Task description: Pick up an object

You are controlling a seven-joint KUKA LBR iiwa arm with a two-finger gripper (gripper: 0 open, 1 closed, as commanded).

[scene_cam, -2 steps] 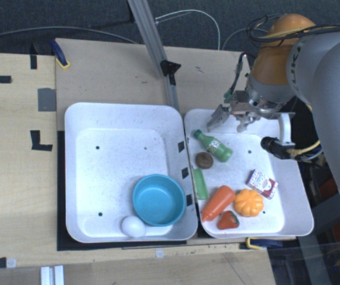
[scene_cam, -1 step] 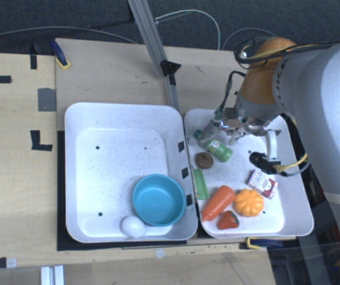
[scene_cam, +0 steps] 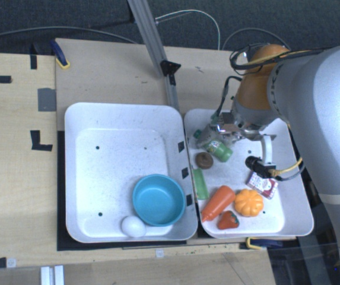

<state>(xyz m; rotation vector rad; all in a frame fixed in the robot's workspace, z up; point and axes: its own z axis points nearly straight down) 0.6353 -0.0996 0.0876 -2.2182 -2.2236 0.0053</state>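
1. White and round, a small ball point(scene_cam: 133, 225) sits at the near edge of the left bin point(scene_cam: 92, 153), touching a blue bowl point(scene_cam: 158, 199) just behind it.
2. I see the right bin point(scene_cam: 291, 218) crowded along its near side: a red strawberry-like piece point(scene_cam: 228, 219), an orange carrot point(scene_cam: 217, 201) leaning up from it, and a small orange pumpkin point(scene_cam: 248, 202) just beside them.
3. A green stick-shaped piece point(scene_cam: 200, 183) lies along that bin's left wall, and a small dark-red packet point(scene_cam: 261, 184) rests behind the pumpkin.
4. Further in, a brown round object point(scene_cam: 203, 159) sits near a green cylinder point(scene_cam: 220, 151).
5. My claw point(scene_cam: 219, 136) is down over the green cylinder; from this angle I cannot tell whether it is open, closed or gripping anything.
6. Behind it the arm's orange band point(scene_cam: 257, 88) and grey body point(scene_cam: 318, 117) reach in from the right.
7. At the back, a grey pole point(scene_cam: 149, 31) slants across the wooden bench point(scene_cam: 15, 153).
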